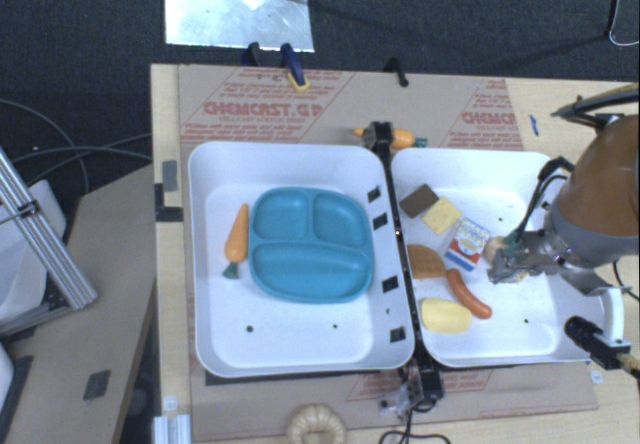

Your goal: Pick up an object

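While the gripper [508,267] hangs low in the right bin [520,347], nothing is lifted yet; grip state unreadable. Nearest targets: small carton [467,242] just left, sausage [468,293] below-left.

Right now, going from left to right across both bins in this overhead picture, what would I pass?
Carrot → blue divided plate → brown block → small colourful box → pincer.
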`<state>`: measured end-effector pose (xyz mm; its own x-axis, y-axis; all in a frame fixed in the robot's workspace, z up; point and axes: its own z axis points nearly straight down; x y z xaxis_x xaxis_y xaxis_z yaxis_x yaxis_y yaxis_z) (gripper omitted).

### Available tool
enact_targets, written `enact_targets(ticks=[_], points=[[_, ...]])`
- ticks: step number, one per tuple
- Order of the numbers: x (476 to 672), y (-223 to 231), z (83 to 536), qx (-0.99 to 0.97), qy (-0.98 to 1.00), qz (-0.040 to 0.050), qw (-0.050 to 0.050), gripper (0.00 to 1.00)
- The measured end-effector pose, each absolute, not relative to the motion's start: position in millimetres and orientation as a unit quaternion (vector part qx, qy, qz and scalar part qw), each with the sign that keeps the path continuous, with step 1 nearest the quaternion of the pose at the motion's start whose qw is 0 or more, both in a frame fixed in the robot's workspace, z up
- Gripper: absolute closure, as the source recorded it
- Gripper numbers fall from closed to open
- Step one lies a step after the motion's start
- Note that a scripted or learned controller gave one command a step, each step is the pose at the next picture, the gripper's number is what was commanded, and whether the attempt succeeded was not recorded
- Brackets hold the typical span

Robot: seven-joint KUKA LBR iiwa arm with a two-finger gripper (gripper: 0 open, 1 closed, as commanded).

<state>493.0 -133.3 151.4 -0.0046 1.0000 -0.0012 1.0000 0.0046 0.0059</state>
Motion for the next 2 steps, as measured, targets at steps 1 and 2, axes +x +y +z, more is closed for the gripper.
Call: enact_targets(ticks=[1,2], points=[[501.9,-140,210,0.706,0.709,0.0021,0.004,1.00],[503.0,-140,225,0.705,0.709,0.0010,0.001,1.00]])
